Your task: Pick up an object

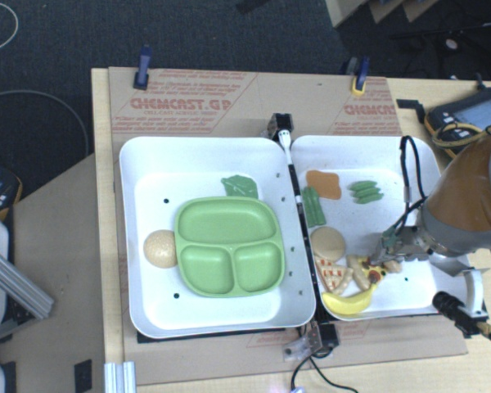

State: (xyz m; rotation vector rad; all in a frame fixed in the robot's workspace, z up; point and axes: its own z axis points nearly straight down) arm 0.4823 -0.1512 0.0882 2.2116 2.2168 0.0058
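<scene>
In the right bin [409,289] lie an orange slab [323,184], a green pod cluster [365,191], a long green stick [313,207], a round tan bun [327,241], a pizza slice [334,277] and a yellow banana [349,303]. My gripper [387,250] reaches down into this bin from the right. Its tip is just right of the bun and above the banana, over a small pale, brownish item [365,267]. Nothing can be made out in its grasp.
The left bin [139,211] holds a green divided plate [229,245], a green leafy piece [241,187] and a tan ball [159,248]. A black divider clip [281,126] sits between the bins. The arm's grey body [466,207] covers the right bin's right side.
</scene>
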